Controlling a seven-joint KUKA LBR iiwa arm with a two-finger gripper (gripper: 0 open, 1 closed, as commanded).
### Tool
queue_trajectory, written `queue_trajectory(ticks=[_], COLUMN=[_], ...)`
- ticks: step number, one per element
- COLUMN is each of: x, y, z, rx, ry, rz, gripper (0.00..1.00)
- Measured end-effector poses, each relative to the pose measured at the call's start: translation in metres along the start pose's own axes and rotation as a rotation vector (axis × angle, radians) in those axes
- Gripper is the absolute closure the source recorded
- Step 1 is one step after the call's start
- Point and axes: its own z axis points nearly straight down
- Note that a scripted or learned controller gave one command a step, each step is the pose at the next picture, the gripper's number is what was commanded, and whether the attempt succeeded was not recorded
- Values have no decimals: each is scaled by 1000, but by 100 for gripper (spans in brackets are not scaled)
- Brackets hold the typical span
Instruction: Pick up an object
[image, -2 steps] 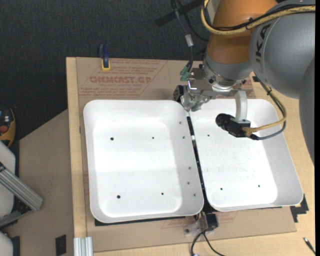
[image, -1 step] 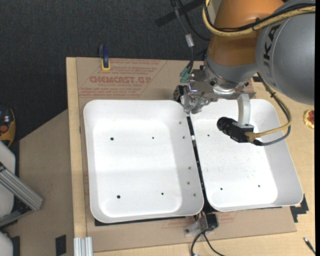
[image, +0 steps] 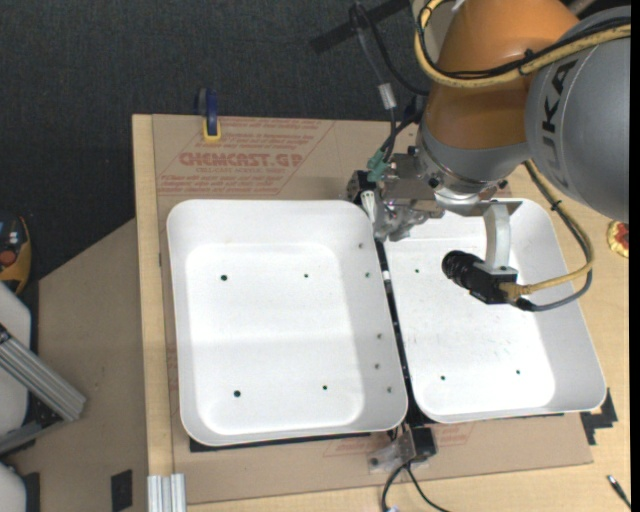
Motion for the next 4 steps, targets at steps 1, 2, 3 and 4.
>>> queue_trajectory(ticks=[1,2,3,4], x=[29,41,105,51], y=[6,25,36,51], z=[-134,-15,50,-5], rx=[-21,8,6,-10], ry=[3,-2,-1,-1], rz=[-6,-1,-7,4], gripper=[100,100,100,100])
